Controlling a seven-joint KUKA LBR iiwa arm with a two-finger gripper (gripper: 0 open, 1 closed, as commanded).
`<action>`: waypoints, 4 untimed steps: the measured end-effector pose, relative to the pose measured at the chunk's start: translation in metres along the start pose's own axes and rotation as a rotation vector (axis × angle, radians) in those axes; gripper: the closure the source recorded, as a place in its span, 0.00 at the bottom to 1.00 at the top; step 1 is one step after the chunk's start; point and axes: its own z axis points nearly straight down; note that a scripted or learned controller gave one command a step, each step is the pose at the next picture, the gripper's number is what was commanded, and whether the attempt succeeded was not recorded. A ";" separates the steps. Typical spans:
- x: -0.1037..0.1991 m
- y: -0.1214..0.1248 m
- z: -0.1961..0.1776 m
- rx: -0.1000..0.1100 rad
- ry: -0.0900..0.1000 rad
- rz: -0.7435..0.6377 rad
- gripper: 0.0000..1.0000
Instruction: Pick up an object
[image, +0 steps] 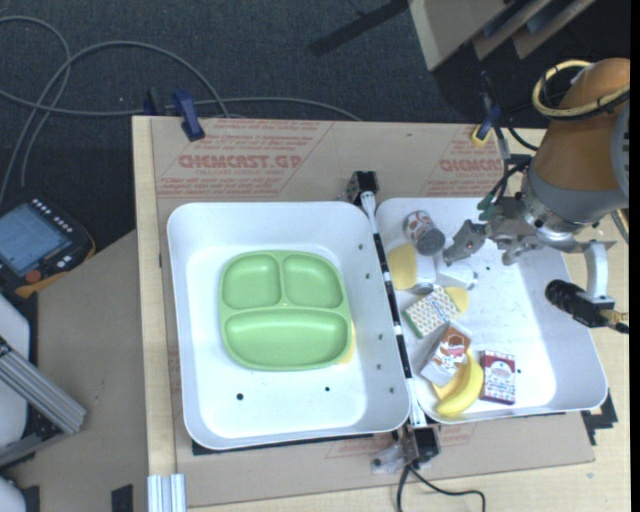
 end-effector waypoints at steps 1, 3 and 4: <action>-0.002 0.001 0.102 0.000 0.000 0.000 0.00; 0.009 -0.044 0.113 0.003 0.001 0.001 0.00; 0.012 -0.021 0.113 -0.001 -0.001 0.000 0.00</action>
